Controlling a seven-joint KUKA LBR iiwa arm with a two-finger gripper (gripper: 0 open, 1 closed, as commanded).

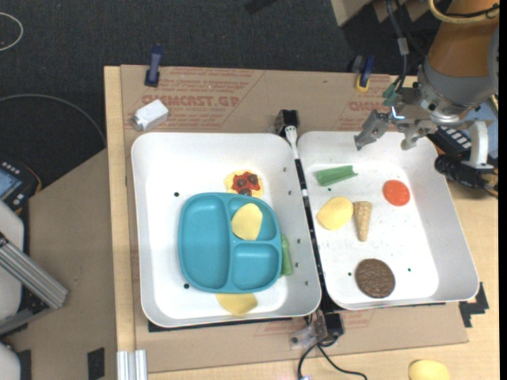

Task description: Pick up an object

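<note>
We see the gripper (390,131) spread wide w/ nothing between fingers, over the right bin's (455,236) far edge; green strip (335,175) lies near, open floor around.

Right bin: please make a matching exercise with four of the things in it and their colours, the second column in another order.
Things:
1. flat strip
2. round disc
3. cone
4. round patty

Colours:
A. brown
B. green
C. tan
D. orange-red

Pairs: 1-B, 2-D, 3-C, 4-A
</note>
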